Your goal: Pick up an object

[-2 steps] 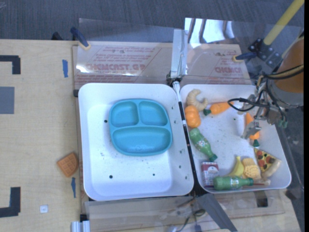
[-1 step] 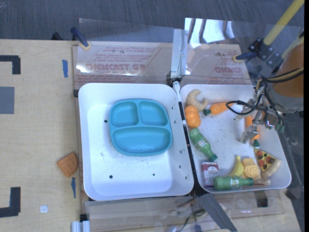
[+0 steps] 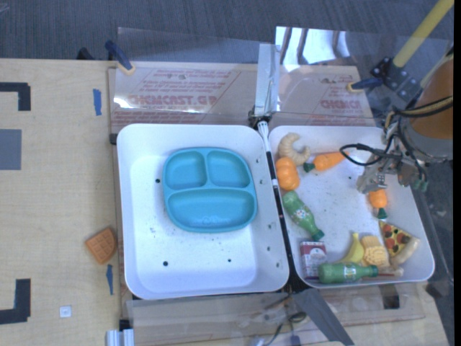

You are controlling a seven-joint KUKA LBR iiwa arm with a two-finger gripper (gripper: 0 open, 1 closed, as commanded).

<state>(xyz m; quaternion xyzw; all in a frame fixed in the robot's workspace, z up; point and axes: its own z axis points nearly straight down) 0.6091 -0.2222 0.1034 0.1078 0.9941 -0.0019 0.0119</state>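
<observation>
Carrot [image 3: 378, 200] lies beneath jaws [image 3: 376, 186]; backboard lettering unreadable.

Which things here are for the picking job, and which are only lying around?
For the job: hand, small orange piece under it, carrot, two green bottles, pizza slice.

Lying about: blue plate, waffle on the bench.

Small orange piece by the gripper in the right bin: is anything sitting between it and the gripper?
Nothing visible does. The gripper hangs just above the small orange piece near the right bin wall, with bare floor around it. The nearest neighbour, the pizza slice, lies closer to the camera and apart from it.
</observation>
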